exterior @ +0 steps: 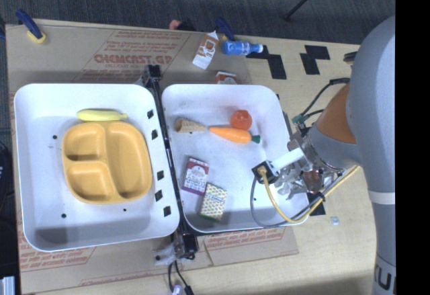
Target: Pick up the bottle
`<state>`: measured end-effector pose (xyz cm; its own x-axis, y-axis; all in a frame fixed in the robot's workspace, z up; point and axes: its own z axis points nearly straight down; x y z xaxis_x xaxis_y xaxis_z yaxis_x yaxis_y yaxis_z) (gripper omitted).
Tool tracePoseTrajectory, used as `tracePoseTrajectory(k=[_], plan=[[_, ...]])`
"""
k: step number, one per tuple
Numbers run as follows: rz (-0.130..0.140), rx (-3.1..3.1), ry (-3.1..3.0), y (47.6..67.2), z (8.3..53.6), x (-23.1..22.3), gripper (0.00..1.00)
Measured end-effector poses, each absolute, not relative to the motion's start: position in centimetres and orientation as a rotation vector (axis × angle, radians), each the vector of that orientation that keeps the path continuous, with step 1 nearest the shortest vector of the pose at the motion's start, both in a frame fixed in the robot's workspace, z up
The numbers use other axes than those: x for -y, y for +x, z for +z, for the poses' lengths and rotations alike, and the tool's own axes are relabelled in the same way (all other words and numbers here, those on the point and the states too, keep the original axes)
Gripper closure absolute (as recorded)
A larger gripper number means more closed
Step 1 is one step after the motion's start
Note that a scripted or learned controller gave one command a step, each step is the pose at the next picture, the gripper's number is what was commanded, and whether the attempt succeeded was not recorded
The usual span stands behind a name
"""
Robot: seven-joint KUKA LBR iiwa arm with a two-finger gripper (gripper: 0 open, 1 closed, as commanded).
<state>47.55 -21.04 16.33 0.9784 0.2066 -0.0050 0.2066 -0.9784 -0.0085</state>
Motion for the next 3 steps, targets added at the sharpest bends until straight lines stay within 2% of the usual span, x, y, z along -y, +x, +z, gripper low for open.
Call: tracePoseTrajectory(k=[1,2,3], plan=[[0.013,0.336,-3.110,47.6,17.3,21.0,1.00],[0.008,0.326,-3.118,47.6,17.2,18.7,1.00],[0.006,0.322,-3.120,47.6,18.2,20.1,1.00]])
